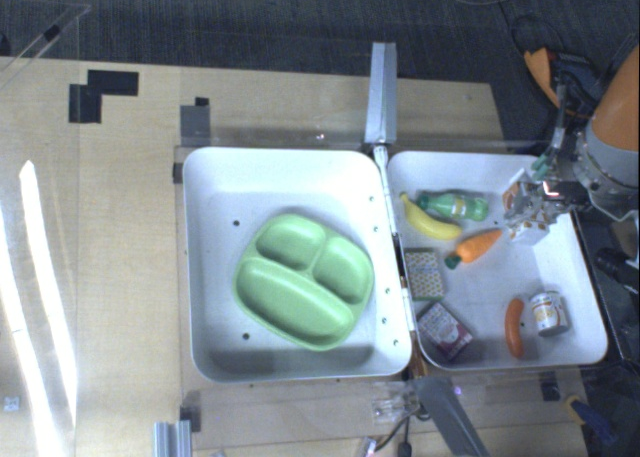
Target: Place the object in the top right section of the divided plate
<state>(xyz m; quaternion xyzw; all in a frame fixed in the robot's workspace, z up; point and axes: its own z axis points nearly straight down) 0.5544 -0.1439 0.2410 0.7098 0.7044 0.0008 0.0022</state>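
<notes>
Table: I see a pale wooden table under dark carpet along the top of the frame, with black tape marks at upper left.
Left bin: the white left bin sits mid-frame and holds the green divided plate, which lies at a tilt with two small sections above one long section.
Right bin: the white right bin touches the left bin along a metal rail.
Arm: the grey arm reaches in from the right edge; the gripper hangs over the upper right part of the right bin.
Gripper state: I cannot tell from here.
Carrot: the toy carrot lies just left of and below the gripper, in the right bin.
Other items: a banana and a green bottle lie side by side at upper left of that bin; a checked pad and a dark packet along its left wall; a hot dog and a tin can at lower right.
</notes>
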